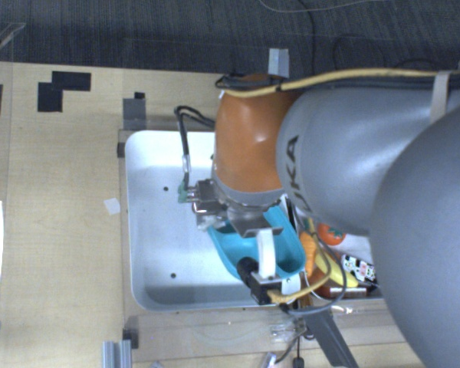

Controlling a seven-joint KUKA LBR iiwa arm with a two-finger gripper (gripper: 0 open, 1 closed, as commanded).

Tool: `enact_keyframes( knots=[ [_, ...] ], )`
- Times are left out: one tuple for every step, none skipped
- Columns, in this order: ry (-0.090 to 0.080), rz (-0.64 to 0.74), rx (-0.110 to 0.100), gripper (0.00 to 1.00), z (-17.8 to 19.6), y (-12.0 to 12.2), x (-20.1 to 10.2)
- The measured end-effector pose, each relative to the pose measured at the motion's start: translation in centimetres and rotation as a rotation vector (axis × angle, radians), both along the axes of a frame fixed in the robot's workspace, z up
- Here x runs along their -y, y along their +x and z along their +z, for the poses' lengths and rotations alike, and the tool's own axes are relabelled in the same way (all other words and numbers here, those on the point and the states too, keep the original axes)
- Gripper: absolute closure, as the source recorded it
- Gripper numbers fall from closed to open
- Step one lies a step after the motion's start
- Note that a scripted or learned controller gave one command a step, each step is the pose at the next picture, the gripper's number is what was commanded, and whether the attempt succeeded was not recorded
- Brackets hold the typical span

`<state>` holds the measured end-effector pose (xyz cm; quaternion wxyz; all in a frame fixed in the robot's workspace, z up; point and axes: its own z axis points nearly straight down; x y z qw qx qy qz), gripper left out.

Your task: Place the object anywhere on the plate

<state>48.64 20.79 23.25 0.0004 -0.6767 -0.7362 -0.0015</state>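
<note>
A blue plate (227, 251) lies in the left white bin (157, 228), near its right wall. My gripper (243, 219) hangs directly over the plate, below the orange band of the wrist. The arm's bulk hides the gripper's lower end and most of the plate. No object shows on the visible blue part of the plate. Whether anything is in the gripper is hidden.
The right bin is largely covered by the arm. At its left side show an orange piece (310, 253), a red-orange round thing (332, 235), a yellow thing (335, 271) and a small black-and-white item (362, 269). The left bin's floor is bare to the left of the plate.
</note>
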Motion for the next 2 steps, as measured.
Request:
enact_keyframes(
  knots=[
    [0.007,-0.024,0.004,1.00,-1.4,4.3,4.2],
    [0.001,-0.063,0.002,1.00,-9.2,2.2,5.5]
  ],
)
